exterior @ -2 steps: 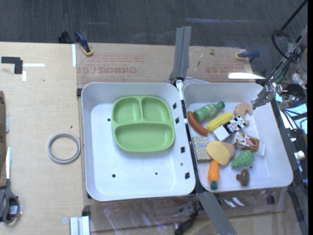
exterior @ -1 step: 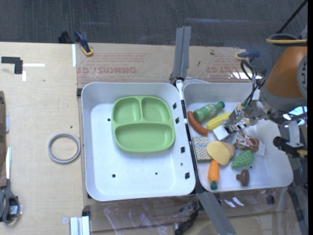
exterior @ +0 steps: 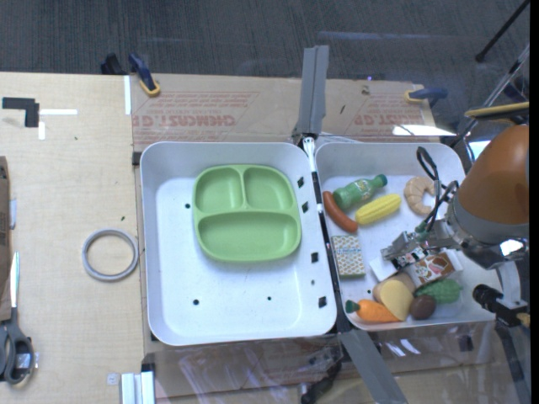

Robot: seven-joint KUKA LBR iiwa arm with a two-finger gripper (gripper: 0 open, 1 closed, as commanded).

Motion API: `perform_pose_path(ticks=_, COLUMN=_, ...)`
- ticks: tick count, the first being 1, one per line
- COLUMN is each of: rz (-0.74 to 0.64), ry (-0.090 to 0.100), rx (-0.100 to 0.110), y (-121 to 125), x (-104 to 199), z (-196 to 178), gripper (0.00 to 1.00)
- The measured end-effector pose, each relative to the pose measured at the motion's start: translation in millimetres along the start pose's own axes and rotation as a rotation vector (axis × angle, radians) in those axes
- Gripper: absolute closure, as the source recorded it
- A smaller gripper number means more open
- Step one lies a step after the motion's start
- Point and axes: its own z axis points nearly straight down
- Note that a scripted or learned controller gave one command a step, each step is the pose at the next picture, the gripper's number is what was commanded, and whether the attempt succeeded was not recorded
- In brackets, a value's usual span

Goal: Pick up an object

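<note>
I had the end effector (exterior: 410, 249) low in the right bin (exterior: 383, 160), over the carton (exterior: 431, 268) beside the potato (exterior: 392, 294). Grip state: couldn't tell. Nothing lifted yet; pick remained.

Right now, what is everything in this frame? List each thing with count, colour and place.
Bins: 2, white, side by side on the bench.
Divided plate: 1, green, left bin.
Toy bottle: 1, green, right bin, upper part.
Corn: 1, yellow, below the bottle.
Sausage: 1, red, beside the corn.
Carrot: 1, orange, right bin's near edge.
Tape ring: 1, grey, bench left of the bins.
Scissors: 1, grey, far left.
Gripper: 1, dark, low over the right bin.
</note>
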Motion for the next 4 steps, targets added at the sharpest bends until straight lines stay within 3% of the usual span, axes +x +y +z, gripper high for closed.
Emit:
perform_pose_path(ticks=1, rz=0.029, ry=0.005, rx=-0.001, y=-1.9, x=-1.4, z=0.2, gripper=0.0)
perform_pose_path(ticks=2, rz=0.041, ry=-0.014, rx=-0.01, y=-1.7, x=-12.1, z=-12.9, gripper=1.0)
perform_pose_path(ticks=3, rz=0.041, ry=-0.015, rx=-0.009, y=-2.1, x=-12.5, z=-12.4, gripper=0.0)
perform_pose_path(ticks=4, rz=-0.132, ry=0.011, rx=0.031, y=78.4, x=7.9, z=-0.1, gripper=0.0)
